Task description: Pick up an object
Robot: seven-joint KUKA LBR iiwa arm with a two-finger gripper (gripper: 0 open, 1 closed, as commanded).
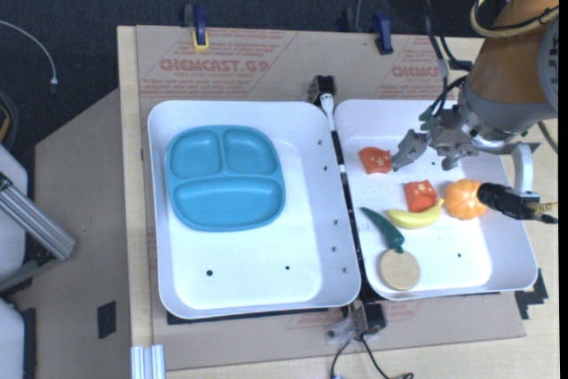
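Observation:
The right bin [461, 266] holds several toy foods. A red piece [374, 160] lies at its upper left, and a red block [421, 193] rests against a yellow banana [415, 217]. An orange [462, 199] sits to their right. A green pepper [384, 227] lies above a tan round disc [399, 270]. My gripper [431, 155] hangs over the bin's upper middle, open, with nothing between its fingers. One finger [408, 150] points toward the red piece. The red block lies just in front of the gripper.
The left bin [266, 271] holds a blue divided plate [226, 176]. A black part of the arm [504, 199] juts out beside the orange. Blue clamps [201, 25] sit on the bench's far edge. Bare bin floor shows at the right bin's lower right.

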